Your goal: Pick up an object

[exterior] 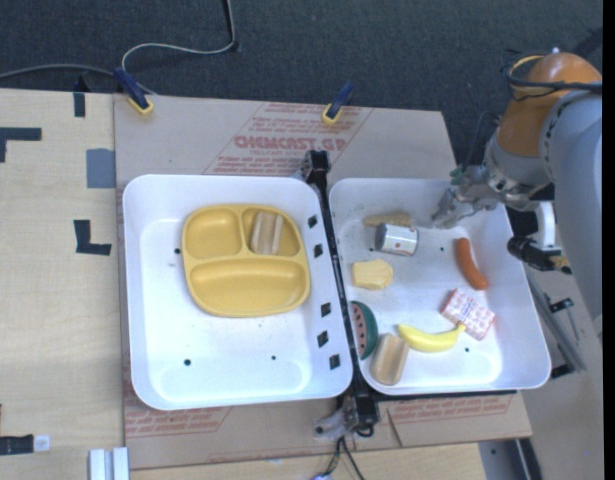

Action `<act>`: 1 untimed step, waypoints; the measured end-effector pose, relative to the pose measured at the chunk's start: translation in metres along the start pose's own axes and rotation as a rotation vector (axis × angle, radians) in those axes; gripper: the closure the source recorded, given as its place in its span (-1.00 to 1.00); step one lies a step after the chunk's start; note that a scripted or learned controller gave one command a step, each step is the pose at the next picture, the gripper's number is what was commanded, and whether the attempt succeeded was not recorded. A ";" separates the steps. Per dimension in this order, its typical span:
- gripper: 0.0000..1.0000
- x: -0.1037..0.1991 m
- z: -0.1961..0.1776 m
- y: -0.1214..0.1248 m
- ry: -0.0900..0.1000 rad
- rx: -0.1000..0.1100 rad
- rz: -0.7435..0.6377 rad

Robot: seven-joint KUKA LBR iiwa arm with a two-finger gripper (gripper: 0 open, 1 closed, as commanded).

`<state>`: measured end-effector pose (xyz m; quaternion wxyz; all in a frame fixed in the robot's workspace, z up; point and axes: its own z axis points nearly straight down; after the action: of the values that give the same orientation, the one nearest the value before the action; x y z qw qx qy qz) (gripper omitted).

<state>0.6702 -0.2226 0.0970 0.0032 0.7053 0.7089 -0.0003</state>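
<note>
two white bins sit side by side on my counter, on a sheet of brown cardboard. from my feed the left bin carries a yellow divided plate, and in its upper right compartment lies a small tan bread-like piece.

the right bin has the pickable clutter: a silver can lying on its side near the top, a pale flat wedge just behind it, a yellow cheese-like chunk below the can, an orange sausage toward the right wall, a pink-and-white packet, a banana touching that packet's lower left, a tan bread roll beside the banana, and a watermelon slice against the divider.

the arm comes in from the right with its orange band up top. the claw hangs low over the upper right corner of the right bin, between the can and the sausage. i see nothing between its fingers, and i cannot tell how far apart they are at this angle.
</note>
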 end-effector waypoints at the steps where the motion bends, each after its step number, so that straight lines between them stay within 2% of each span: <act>1: -1.00 0.002 0.001 0.000 0.005 0.003 -0.001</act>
<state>0.6701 -0.2206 0.0964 0.0002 0.7051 0.7091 0.0002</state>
